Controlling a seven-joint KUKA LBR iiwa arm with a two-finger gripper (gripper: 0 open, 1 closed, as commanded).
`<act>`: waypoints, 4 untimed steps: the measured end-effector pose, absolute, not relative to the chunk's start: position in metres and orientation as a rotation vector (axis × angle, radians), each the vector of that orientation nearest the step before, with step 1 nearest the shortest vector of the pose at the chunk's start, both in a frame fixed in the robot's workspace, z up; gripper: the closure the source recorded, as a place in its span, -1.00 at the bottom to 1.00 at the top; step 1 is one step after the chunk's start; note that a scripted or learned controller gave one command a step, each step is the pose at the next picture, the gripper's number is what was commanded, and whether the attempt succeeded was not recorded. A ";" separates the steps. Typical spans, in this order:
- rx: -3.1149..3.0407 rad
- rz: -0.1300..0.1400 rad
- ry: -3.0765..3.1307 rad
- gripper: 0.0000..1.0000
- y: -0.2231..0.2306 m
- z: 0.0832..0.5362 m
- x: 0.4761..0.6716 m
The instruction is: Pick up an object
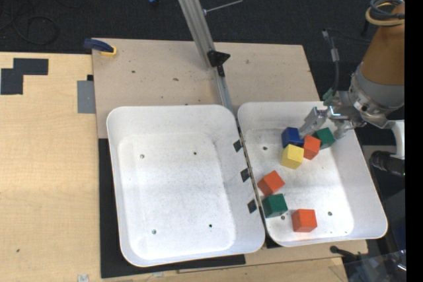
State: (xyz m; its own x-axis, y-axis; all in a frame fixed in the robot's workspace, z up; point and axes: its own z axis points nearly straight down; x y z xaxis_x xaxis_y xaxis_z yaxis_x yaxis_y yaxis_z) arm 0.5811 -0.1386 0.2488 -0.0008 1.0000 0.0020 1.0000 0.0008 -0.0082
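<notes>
Overhead, two white bins sit side by side: the left bin [175, 185] and the right bin [360, 198], which holds seven blocks. The gripper [322, 121] hangs at the right bin's one o'clock corner; how wide it stands cannot be told, and nothing shows between its fingers. The blue block [291, 137] lies just beside it at seven o'clock, the green block [325, 137] at six.

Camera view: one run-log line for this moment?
gripper over right bin, by cluster: blue cube, yellow cube, orange cube, green cube | nothing seen held
</notes>
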 end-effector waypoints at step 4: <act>-2.219 0.006 -2.215 -1.00 -0.139 0.093 0.575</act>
